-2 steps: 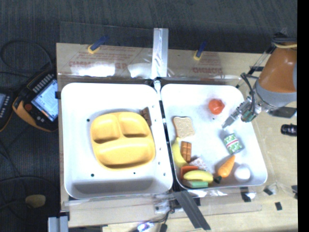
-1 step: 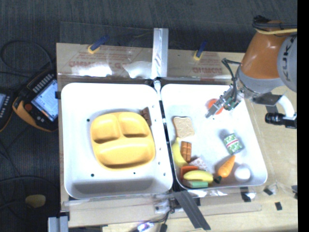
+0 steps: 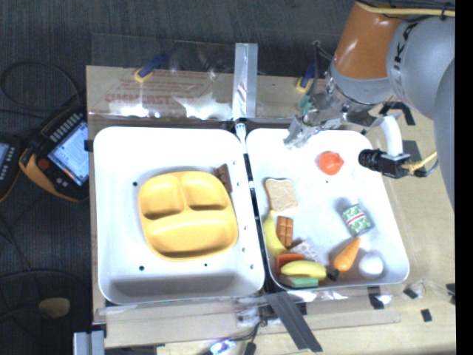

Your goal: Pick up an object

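Your gripper [image 3: 304, 128] is sitting over the back left corner of the right-hand shallow white bin [image 3: 395, 228], and honestly you can't tell from here whether it's released or clenched, it's just a blur of metal. Nothing shows between its tips, so I'd call this the approach step, no pick made.

Closest candidate is the small round red toy tomato [image 3: 330, 162], just beside and a bit right. Then the tan bread slice [image 3: 281, 193] below it. Further out: the little green-and-white carton [image 3: 355, 218], the orange toy carrot [image 3: 345, 254], and a crowded pile at the front left corner with a yellow banana [image 3: 302, 270].

Next move needs you to pick one, centre over it and drop down. The tomato looks easiest, standing apart.

The left bin only carries a yellow divided plastic tray [image 3: 188, 213]. The pile is hard to sort out.
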You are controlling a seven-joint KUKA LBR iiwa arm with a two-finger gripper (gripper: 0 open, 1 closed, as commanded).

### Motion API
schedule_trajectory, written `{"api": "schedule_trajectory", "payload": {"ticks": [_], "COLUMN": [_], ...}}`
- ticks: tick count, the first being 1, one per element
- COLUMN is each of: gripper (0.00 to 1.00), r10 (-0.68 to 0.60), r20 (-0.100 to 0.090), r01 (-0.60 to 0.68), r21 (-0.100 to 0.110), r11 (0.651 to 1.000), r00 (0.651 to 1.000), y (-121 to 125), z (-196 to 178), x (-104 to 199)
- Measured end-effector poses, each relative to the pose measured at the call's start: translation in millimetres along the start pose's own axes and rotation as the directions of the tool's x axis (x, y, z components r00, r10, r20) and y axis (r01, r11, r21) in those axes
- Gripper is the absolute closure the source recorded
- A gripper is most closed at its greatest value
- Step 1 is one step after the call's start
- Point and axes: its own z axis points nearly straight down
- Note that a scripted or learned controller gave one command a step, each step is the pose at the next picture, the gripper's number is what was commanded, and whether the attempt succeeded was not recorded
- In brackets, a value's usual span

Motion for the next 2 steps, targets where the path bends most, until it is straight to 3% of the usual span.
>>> {"api": "schedule_trajectory", "payload": {"ticks": [1, 2], "gripper": [0.0, 0.0], "r10": [0.001, -0.177], "r20": [0.001, -0.002], "r01": [-0.001, 0.177], "r21": [0.0, 0.001], "r11": [1.0, 0.984], "r00": [1.0, 0.984], "y": [0, -82], "z": [0, 124], "x": [-1, -43]}}
